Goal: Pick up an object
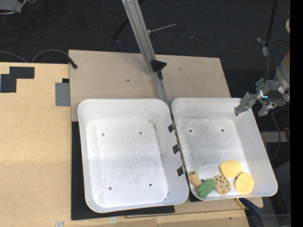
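Gripper: the grey two-finger gripper hangs at the far right corner of the right shallow white plastic bin, above its rim; the fingers stand apart with nothing between them.
Objects: five small things lie bunched in the near right corner of that bin, well apart from the gripper and nearer the camera.
Yellow pair: a rounded yellow foam block lies just beside a flat yellow disc, the disc closest to the bin's corner.
Cookie: a round tan speckled cookie-like disc sits left of the yellow disc.
Green piece: a small green irregular lump lies next to the cookie.
Tan piece: a small tan crumbly chunk sits near the divider between the bins.
Left bin: the left shallow white plastic bin sits alongside.
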Robot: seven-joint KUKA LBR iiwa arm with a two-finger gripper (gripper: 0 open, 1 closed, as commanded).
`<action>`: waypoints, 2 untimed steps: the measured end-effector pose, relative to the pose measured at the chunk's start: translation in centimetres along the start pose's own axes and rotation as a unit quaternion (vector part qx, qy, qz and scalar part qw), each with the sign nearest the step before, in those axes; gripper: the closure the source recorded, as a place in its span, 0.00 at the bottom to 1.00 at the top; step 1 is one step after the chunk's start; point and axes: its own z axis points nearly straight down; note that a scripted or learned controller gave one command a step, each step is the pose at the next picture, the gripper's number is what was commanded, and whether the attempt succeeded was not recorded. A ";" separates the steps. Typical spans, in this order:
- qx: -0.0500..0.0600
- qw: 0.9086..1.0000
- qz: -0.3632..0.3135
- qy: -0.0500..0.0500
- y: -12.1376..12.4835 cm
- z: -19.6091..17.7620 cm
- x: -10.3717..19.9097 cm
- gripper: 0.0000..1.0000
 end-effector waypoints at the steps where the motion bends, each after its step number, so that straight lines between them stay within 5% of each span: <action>1: -0.002 1.000 -0.001 -0.001 0.1 -0.3 0.0 0.00; 2: 0.001 1.000 0.000 0.000 0.4 6.0 -0.2 0.00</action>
